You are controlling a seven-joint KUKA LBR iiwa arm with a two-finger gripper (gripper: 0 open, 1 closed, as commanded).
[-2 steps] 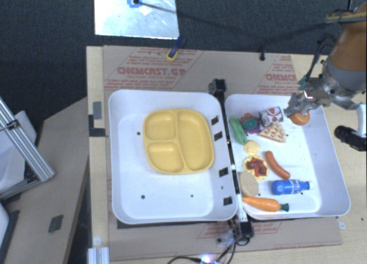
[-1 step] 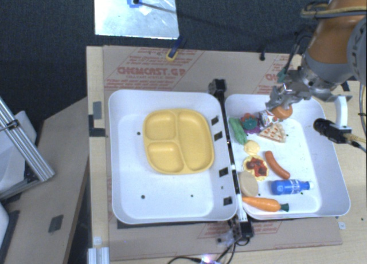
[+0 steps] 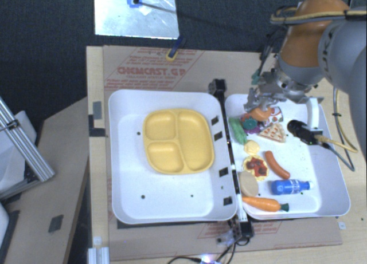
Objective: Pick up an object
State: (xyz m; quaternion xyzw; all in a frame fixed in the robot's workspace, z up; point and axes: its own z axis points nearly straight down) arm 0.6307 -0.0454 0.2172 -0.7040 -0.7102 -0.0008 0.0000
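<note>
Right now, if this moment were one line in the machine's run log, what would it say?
task: pick up an object | claw: low in right bin, over toy food by pizza slice | grasp: unclear | left bin: yellow divided plate

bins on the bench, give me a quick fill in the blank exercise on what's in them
The yellow tray has ___ compartments.
The blue bottle lies in the ___ bin.
The carrot lies nearest that bin's ___ edge.
The end effector is over the ___ bin.

Missing words: three; right; front; right

Yellow divided plate (image 3: 178, 141) in left bin (image 3: 123, 160); metal sheet (image 3: 136, 5) beyond bench.
</note>
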